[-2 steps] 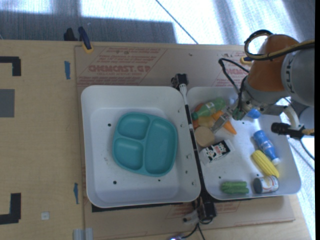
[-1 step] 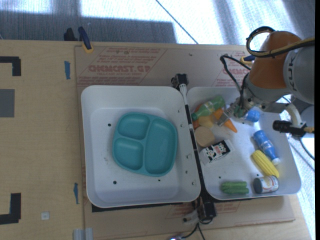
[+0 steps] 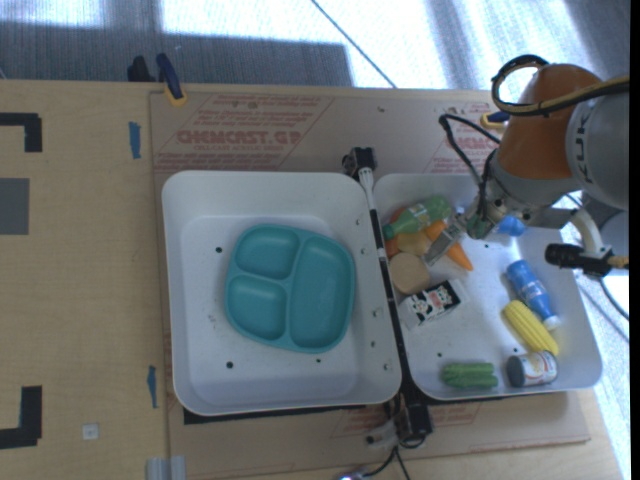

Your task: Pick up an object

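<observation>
My gripper hangs low over the back left part of the right bin. It sits right over an orange carrot, with a green bottle just to its left and a tan, bread-like piece in front of it. A black-and-white carton lies nearer the front. The gripper's body hides part of the carrot, and I cannot make out whether anything is in its grasp.
Also in the right bin are a blue bottle, a yellow corn cob, a small can and a green pickle-like piece. The left bin holds a teal divided plate. A black cable loops over the arm.
</observation>
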Tool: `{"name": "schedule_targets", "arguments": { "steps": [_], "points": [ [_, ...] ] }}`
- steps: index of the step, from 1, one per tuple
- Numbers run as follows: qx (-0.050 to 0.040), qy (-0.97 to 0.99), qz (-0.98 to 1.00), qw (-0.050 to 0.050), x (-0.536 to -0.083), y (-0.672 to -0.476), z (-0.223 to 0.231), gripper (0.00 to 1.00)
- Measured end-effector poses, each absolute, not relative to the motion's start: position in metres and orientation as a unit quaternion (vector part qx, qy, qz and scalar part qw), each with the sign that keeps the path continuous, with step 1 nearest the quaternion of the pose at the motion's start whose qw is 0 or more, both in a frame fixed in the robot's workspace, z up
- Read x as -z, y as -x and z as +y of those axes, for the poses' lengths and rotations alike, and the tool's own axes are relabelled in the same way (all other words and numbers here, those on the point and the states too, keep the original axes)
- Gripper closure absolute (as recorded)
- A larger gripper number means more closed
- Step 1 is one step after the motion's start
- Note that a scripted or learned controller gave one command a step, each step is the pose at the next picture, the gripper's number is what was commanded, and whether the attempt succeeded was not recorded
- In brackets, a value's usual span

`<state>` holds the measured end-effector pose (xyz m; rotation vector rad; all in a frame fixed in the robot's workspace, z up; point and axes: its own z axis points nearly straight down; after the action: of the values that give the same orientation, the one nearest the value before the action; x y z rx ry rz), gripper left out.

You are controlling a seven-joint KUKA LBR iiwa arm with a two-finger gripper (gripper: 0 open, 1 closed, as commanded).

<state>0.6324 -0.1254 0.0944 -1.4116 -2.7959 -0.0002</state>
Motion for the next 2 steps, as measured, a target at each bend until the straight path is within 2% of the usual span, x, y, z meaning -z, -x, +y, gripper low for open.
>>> {"name": "schedule_targets", "arguments": {
  "steps": [1,2],
  "points": [
    [0.0005,0.361,-0.933,0.0,-0.086,-0.601,-0.107,0.0],
    [0.0006,0.239,-0.971,-0.003,-0.088,-0.613,-0.097,0.0]
  ]
}}
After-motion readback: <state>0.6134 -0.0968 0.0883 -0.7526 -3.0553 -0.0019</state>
